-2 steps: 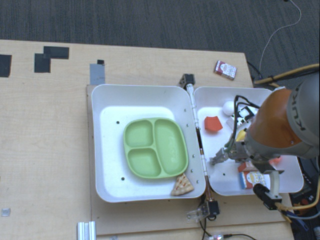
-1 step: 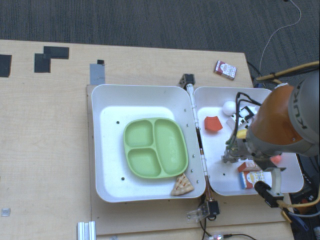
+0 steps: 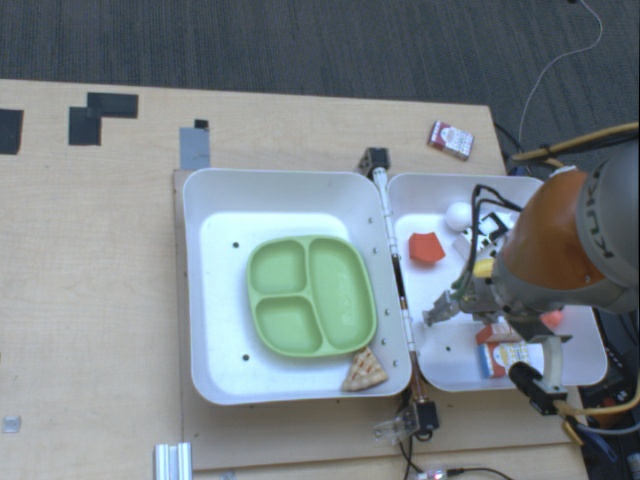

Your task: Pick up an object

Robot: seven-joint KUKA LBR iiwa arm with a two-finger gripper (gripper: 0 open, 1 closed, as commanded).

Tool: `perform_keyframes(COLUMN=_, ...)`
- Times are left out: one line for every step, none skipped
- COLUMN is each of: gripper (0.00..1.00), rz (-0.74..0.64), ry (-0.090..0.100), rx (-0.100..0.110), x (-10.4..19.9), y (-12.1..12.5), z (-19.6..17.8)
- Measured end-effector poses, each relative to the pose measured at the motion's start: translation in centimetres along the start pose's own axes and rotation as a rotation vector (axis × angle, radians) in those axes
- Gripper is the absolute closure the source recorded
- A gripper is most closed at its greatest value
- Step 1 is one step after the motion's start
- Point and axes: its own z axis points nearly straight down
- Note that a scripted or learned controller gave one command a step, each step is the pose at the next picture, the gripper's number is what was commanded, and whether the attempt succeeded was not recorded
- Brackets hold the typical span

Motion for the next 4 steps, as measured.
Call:
perform_keyframes(gripper=1.00, rz=-0.001, ry=0.000, rx=-0.004, x=0.1, y=0.2, z=-1.1)
perform_keyframes(gripper=0.00, rz=-0.001, ry=0.001, rx=-0.003, x=0.1, y=0.2, z=-1.1)
perform_keyframes(gripper=0.00, rz=0.002, ry=0.002, rx=0.009, x=0.1, y=-0.3, z=1.2)
perform_keyframes(gripper=1.00, rz=0.000, ry=0.002, rx=0.003, x=0.1, y=-0.1, z=0.0)
